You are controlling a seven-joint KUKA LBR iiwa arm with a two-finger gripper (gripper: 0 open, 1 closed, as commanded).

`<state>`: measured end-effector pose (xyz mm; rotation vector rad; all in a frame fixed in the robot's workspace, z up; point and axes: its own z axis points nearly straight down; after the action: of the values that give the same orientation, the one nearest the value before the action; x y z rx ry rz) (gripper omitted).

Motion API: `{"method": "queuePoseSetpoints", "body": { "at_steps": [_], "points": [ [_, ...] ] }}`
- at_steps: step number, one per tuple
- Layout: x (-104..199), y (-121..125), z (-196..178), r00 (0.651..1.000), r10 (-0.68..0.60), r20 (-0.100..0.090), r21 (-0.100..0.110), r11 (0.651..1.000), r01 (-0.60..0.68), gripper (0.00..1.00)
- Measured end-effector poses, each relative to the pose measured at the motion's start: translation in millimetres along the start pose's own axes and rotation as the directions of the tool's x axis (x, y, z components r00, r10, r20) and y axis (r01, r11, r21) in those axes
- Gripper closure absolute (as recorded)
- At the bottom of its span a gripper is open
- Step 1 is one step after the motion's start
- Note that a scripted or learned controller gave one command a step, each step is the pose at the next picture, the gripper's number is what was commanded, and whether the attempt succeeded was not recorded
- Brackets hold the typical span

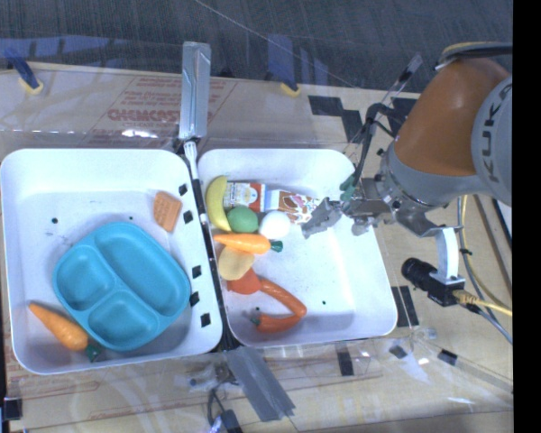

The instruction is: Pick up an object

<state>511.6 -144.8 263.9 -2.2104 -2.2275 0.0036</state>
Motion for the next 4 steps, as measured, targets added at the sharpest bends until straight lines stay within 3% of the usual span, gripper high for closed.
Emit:
{"method": "queuePoseSetpoints", "body": {
  "at_steps": [1, 2, 3, 4],
  "points": [
    [30, -37, 134, 0.999, -0.052, -0.003, 0.009, 0.999, 0.052, 0.00],
    [28, -34, 173, 0.855, -0.518, 0.000, -0.002, 0.855, 0.518, 0.00],
    [43, 15, 172, 0.699, -0.715, 0.004, -0.003, 0.699, 0.715, 0.00],
    [41, 63, 172, 0.898, -0.439, 0.003, -0.003, 0.898, 0.439, 0.00]
  ]
}}
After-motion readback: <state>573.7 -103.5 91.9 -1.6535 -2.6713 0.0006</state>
